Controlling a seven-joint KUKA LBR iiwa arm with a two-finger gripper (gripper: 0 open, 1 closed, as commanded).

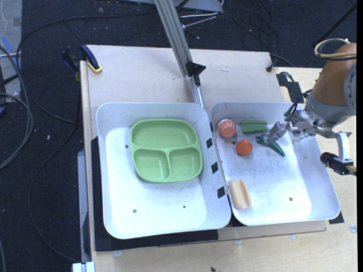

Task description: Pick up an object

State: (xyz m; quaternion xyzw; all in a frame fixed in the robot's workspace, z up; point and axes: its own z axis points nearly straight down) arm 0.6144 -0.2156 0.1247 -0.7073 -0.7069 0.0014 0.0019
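The right bin (317,205) holds several small objects. A pale orange ball (226,127) and a red tomato-like ball (244,147) lie near its upper left. A green pickle-shaped piece (253,127) lies beside the ball. A darker green piece (274,147) lies slanted just to the right of the red ball. A tan bread roll (239,194) rests at the bin's left wall, lower down. My gripper (276,132) reaches in from the right and hangs right over the upper end of the darker green piece, partly hiding it.
In the left bin (113,208) sits a light green divided plate (167,150). A grey metal pole (176,33) slants down from the top to the bins' shared edge. The arm's orange band (334,75) and wrist stand above the right bin's far right corner.
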